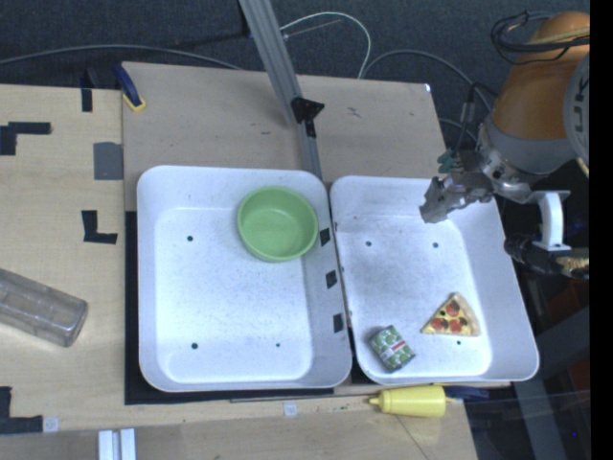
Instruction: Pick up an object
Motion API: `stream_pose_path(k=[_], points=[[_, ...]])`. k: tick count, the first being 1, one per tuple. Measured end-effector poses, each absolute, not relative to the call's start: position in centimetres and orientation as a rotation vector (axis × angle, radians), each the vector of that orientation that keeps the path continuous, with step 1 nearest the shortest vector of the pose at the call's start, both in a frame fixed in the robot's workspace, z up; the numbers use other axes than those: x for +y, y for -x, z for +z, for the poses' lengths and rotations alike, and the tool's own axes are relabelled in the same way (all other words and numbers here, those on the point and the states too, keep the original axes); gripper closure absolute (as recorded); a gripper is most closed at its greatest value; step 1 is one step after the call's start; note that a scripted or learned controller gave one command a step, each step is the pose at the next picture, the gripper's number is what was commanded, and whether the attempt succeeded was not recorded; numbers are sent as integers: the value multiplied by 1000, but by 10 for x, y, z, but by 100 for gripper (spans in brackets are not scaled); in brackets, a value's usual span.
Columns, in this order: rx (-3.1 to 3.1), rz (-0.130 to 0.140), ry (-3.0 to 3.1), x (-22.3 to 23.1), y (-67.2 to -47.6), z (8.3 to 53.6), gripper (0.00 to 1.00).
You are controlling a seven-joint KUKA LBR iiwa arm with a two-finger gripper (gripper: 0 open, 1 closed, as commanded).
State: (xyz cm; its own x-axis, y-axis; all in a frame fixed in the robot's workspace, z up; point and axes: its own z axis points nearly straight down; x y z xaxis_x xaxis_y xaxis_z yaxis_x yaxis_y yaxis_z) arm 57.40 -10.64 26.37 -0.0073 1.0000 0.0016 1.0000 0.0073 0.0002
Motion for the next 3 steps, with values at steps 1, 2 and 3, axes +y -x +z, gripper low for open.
stream_pose_path(k=[1, 2, 3], points=[[-2227, 2, 2213, -56, -589, 249, 100], [-2227, 2, 2211, 3, -597, 235, 100], [-2227, 3, 2211, 59, -599, 222, 100]])
